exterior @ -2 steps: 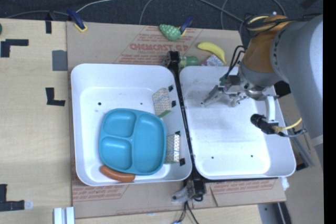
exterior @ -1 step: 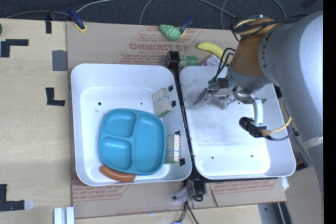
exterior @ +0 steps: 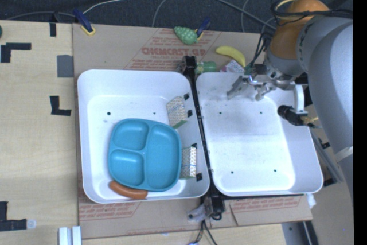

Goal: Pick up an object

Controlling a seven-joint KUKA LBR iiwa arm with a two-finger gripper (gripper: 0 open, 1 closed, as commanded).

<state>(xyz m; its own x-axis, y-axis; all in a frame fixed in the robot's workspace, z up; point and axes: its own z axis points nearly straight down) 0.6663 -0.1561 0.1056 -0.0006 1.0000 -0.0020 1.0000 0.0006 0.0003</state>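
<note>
The grey arm (exterior: 330,74), smooth and rounded with an orange band, reaches in and ends at the hand (exterior: 248,90), which hovers over the far edge of the right bin (exterior: 258,175). Its two thin metal fingers are spread apart, with nothing between them. That bin is a shallow, glossy white tray. To the hand's left lies the left bin (exterior: 94,123), holding a blue plastic divided plate (exterior: 144,154) with rounded corners. An orange sausage-shaped toy (exterior: 128,190) touches the plate's near edge, well apart from the hand. Just beyond the hand, on the cardboard-covered tabletop (exterior: 114,49), rest a curved yellow banana (exterior: 231,55) and a bumpy green toy (exterior: 184,34).
</note>
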